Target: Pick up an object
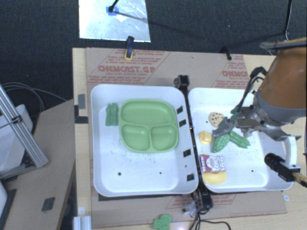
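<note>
My gripper (227,126) hangs over the middle of the right bin (249,182), reaching in from the right. Just below it lie two green toy vegetables, a bumpy one (220,143) and a leafy one (239,140), side by side; I cannot tell whether the gripper touches either. A chocolate-chip cookie (216,116) lies just left of the gripper. A small yellow piece (205,137) rests near the bin's left wall. Toward the front lie a red-and-white packet (212,163) and a yellow piece (215,178).
The left bin (103,171) holds a green divided plate (148,126) and a green bundle of toy beans (112,114) to the plate's left. A green toy (162,221) lies outside the bins at the bench's front edge. A black divider (188,128) separates the bins.
</note>
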Available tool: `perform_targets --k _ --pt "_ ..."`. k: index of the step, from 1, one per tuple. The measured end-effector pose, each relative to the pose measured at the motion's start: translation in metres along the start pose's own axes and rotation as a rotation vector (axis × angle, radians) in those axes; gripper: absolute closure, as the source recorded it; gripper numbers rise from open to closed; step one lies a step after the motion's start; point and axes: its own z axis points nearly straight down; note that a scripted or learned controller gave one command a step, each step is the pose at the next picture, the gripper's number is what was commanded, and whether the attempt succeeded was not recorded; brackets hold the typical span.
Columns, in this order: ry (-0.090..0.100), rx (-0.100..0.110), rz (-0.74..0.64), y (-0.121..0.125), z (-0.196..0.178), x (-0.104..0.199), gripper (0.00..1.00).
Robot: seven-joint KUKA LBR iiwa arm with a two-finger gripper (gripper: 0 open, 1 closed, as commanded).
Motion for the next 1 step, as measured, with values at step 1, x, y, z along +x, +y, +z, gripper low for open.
perform_targets --k 1 --pt "0.001 0.009 0.005 -0.001 0.0276 -0.0077 0.0"
